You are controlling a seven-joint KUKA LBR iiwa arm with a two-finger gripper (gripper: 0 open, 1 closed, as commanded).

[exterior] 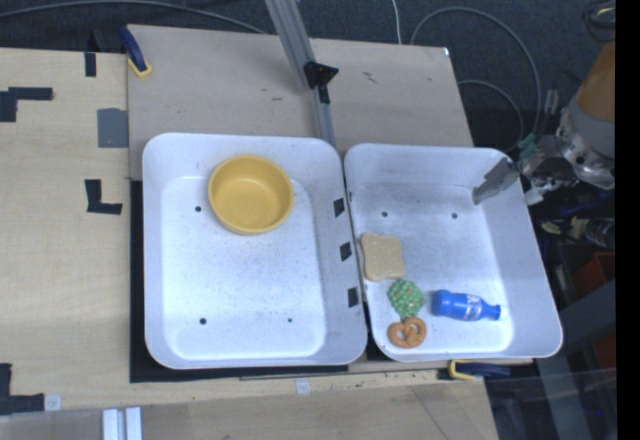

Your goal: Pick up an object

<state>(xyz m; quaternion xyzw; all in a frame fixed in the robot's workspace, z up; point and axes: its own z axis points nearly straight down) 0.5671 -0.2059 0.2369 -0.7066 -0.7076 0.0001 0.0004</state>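
The right bin (pixel 430 178) holds a tan square piece (pixel 382 256), a green knobbly object (pixel 405 296), a brown pretzel (pixel 407 332) and a blue bottle (pixel 463 306) lying on its side, all clustered in the near half. A yellow bowl (pixel 250 193) stands upright in the far part of the left bin (pixel 200 318). My gripper (pixel 508 178) hangs over the right bin's far right rim, well away from every object and with nothing in it.
A grey pole (pixel 285 8) slants across the bench behind the bins, with a black clamp (pixel 320 75) on it. Cables loop over the dark floor at the back right. A blue and yellow clip (pixel 134 53) sits at the bench's far left corner.
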